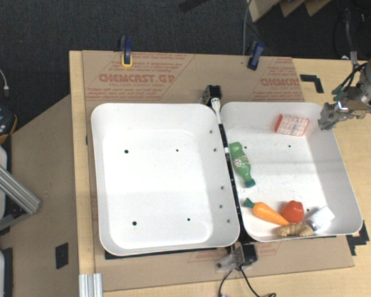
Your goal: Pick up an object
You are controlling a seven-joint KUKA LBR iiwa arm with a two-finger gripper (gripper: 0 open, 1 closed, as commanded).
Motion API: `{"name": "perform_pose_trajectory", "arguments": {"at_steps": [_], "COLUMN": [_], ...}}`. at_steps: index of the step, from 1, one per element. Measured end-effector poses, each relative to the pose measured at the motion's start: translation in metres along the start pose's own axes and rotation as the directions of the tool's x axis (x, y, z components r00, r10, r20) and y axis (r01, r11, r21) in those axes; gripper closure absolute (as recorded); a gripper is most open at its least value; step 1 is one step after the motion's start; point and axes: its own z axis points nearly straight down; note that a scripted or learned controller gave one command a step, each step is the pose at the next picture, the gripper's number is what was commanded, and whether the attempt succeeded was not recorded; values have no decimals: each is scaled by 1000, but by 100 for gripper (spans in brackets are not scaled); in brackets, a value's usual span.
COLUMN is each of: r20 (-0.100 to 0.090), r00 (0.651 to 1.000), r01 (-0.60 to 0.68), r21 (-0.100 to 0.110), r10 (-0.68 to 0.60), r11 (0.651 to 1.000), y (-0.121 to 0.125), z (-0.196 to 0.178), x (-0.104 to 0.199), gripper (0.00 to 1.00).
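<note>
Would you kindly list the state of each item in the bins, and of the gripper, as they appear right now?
green bottle: lying on its side against the right bin's left wall.
pink packet: lying flat near the far wall, apart from the rest.
carrot: lying down, beside the tomato.
tomato: resting near the front wall.
ginger root: lying at the front wall.
gripper: at the right bin's far right edge, holding nothing.

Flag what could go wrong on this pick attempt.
1. The carrot, tomato and ginger root sit bunched at the right bin's near rim; a grasp may catch two or hit the rim.
2. The green bottle lies against the divider wall, leaving little clearance.
3. The gripper hovers at the bin's far edge, away from every item.
</note>
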Motion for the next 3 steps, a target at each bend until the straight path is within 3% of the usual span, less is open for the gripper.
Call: {"name": "perform_pose_trajectory", "arguments": {"at_steps": [1, 2, 3], "r20": [-9, -7, -6], "r00": [1000, 1000, 1000], "r01": [1, 1, -2], "r21": [15, 4, -1], "r10": [-1, -1, 2], "r11": [1000, 1000, 1000], "y": [70, 73, 74], "z": [9, -129, -321], "x": [59, 117, 151], "gripper": [100, 100, 100]}}
